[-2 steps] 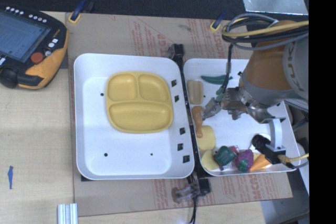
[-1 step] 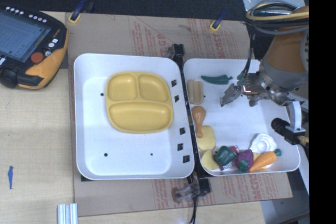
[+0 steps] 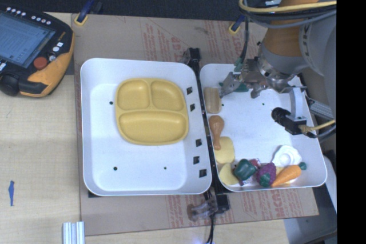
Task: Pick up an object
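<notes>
My gripper (image 3: pixel 233 83) hangs over the far left part of the right bin (image 3: pixel 260 123), just right of a tan bread-like piece (image 3: pixel 211 99) that lies against the bin's left wall. Below that piece lie a brown drumstick (image 3: pixel 216 126) and two pale yellow pieces (image 3: pixel 225 151). Along the bin's near edge sit a green pepper (image 3: pixel 245 170), a purple item (image 3: pixel 266 172), an orange carrot (image 3: pixel 286 175) and a white fried egg (image 3: pixel 286 155). I see no object lifted off the bin floor.
The left bin (image 3: pixel 97 140) holds a yellow divided plate (image 3: pixel 151 110). A teach pendant (image 3: pixel 31 57) lies on the bench at the far left. The arm's grey body and orange band (image 3: pixel 297 14) overhang the right bin's far right corner, with cables around it.
</notes>
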You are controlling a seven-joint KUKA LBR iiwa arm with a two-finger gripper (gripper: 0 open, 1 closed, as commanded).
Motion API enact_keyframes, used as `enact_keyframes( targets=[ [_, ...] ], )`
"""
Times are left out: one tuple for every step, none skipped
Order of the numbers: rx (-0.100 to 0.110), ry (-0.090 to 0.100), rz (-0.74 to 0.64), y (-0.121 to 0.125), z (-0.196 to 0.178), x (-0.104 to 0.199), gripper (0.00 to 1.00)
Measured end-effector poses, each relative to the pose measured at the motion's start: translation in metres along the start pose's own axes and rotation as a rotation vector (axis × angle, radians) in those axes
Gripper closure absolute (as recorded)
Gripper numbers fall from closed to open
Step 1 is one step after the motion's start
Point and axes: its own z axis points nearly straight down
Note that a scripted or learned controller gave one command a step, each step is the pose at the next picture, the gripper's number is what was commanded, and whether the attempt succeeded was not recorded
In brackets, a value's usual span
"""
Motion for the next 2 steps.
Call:
enact_keyframes(
  targets=[
    [0.009,0.000,0.003,-0.053,0.001,0.024,0.00],
    [0.003,-0.001,0.003,-0.039,0.001,0.032,0.00]
  ],
)
